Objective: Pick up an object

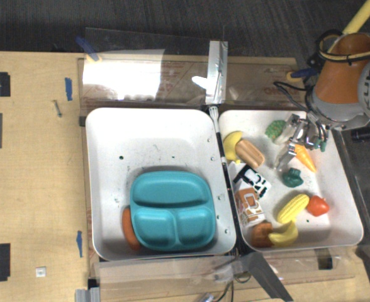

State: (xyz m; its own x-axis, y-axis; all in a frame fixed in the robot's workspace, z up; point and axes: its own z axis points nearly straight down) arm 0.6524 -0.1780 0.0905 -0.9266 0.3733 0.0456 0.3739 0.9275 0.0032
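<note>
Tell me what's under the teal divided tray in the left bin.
An orange object pokes out from beneath the teal tray at its lower-left edge, resting on the left bin floor. The tray covers most of it, so its shape and anything else underneath cannot be seen.

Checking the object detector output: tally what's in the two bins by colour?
Teal: 2, divided tray, small toy
Yellow: 3, by hot dog, corn, banana
Orange: 2, carrot, piece under the tray
Green: 1
Red: 1
Tan/brown: 2, hot dog, item at the near wall
Printed cartons: 2
Total: 13
</note>
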